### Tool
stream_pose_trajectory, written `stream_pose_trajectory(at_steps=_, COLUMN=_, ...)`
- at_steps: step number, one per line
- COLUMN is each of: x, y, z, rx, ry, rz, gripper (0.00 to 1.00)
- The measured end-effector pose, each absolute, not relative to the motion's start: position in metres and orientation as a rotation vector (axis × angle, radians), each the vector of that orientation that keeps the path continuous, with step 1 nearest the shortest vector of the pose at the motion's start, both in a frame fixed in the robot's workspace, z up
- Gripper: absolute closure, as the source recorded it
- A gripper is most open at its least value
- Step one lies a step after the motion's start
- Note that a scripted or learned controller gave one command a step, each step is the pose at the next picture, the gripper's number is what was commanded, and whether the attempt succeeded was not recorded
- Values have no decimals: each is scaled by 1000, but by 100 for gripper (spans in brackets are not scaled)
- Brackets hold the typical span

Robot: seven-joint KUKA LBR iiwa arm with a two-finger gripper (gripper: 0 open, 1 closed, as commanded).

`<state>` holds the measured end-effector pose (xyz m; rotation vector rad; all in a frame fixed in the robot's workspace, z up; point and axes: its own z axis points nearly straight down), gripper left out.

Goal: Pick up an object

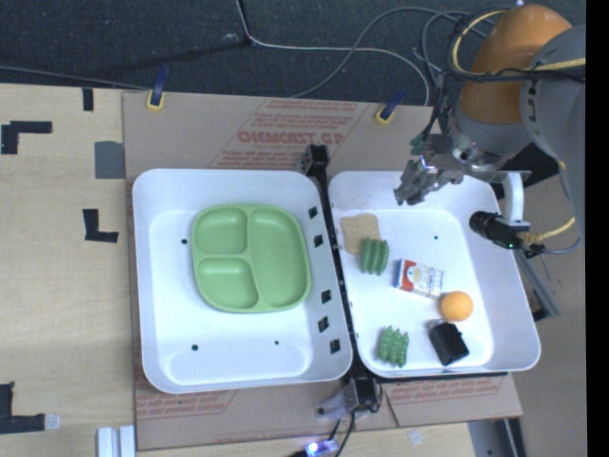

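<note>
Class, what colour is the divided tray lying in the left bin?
Light green. The tray shows best in the camera view, looking down.

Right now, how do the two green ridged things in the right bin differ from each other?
The upper green piece lies near the bin's middle, touching the tan slice; the lower green piece sits apart near the front wall, beside the black block. The upper one tilts slightly; the lower one looks a little broader. Both are dark green, ridged and similar in size.

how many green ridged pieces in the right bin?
2. One green ridged piece lies near the bin's left wall, touching the tan flat item. The other sits near the front edge, left of the black block. None look hidden.
</note>
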<state>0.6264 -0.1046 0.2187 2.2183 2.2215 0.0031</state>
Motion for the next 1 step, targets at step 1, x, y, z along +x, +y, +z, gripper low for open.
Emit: stream_pose_trajectory(at_steps=1, x=626, y=-105, z=217, rx=2221, ry=2222, rz=-1, gripper=100)
